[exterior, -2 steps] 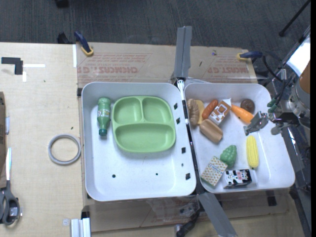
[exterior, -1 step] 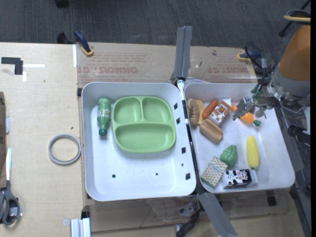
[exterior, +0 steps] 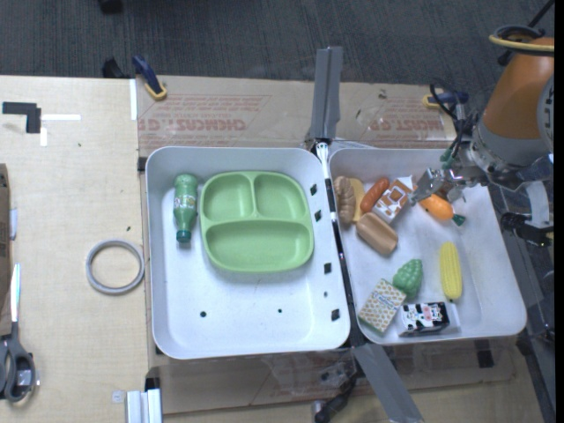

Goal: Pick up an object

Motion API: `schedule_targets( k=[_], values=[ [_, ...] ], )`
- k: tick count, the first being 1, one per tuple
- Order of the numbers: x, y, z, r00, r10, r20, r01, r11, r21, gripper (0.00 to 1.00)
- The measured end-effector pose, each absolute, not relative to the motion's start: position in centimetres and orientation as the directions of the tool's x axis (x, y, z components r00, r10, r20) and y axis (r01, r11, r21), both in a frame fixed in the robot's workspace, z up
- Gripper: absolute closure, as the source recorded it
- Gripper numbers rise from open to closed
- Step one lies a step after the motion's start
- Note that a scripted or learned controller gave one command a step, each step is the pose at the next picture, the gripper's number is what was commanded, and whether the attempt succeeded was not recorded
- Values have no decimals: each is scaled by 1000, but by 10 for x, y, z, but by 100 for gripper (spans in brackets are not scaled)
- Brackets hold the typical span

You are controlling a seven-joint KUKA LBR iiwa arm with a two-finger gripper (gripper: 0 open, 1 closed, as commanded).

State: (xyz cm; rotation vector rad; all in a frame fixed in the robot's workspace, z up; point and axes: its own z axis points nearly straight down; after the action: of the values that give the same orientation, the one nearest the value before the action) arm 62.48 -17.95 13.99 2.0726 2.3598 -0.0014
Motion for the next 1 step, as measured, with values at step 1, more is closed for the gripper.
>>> schedule_targets(
  k=[1],
  values=[
    [647,-203,106,-136,991,-14,991,136,19,0]
  ],
)
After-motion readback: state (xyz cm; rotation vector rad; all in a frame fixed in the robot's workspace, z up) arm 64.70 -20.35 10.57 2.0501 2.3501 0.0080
